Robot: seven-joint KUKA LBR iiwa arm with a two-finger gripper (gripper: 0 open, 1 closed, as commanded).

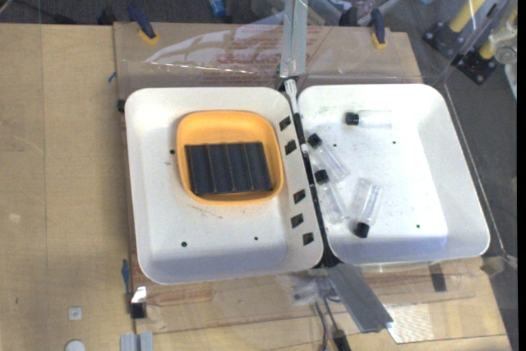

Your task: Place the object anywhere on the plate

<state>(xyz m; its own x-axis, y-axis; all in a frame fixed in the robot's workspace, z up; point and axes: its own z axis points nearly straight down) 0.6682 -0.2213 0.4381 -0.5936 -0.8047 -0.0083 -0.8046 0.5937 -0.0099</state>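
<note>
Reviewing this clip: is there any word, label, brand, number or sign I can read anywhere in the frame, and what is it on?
None can be read.
The clear sheet behind the bins carries faint reddish marks, too blurred to read.
The small bottle on the floor has a label, too small to read.
The yellow plate, the dark ridged block on it and the clear vials show no lettering.

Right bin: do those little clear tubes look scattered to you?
Yes. Several clear vials with black caps lie on their sides at odd angles in the right bin. The orange plate sits flat in the left bin.
</note>
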